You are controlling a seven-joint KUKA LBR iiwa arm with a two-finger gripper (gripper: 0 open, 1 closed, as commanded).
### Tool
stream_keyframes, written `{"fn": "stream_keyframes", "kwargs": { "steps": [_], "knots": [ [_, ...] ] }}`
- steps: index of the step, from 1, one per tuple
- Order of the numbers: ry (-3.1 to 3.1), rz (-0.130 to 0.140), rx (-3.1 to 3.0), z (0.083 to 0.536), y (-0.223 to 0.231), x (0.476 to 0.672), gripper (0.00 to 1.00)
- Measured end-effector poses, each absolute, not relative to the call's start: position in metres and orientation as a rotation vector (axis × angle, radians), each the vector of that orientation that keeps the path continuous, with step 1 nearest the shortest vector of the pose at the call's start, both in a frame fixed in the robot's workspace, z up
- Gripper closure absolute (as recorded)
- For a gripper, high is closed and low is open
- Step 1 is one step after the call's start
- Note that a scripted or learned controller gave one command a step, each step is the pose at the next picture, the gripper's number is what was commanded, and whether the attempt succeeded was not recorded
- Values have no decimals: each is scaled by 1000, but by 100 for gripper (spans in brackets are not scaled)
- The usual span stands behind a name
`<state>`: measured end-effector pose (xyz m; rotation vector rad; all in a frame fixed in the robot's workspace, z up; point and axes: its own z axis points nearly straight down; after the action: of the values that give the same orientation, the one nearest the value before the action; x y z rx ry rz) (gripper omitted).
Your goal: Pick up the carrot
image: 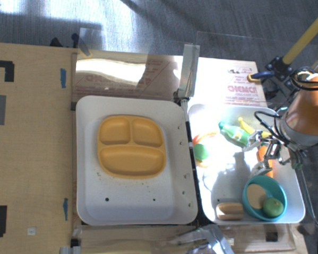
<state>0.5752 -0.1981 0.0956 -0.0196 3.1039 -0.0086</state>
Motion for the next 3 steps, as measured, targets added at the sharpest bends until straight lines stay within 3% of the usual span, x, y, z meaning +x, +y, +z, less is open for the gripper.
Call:
{"fn": "stream_keyframes", "kwargs": {
  "steps": [1, 2, 3],
  "knots": [
    [3110, -8, -22, 105, -197, 574, 100],
    [3096, -10, -22, 108, -197, 578, 0],
    [3093, -11, -24, 119, -196, 579, 100]
  ]
}}
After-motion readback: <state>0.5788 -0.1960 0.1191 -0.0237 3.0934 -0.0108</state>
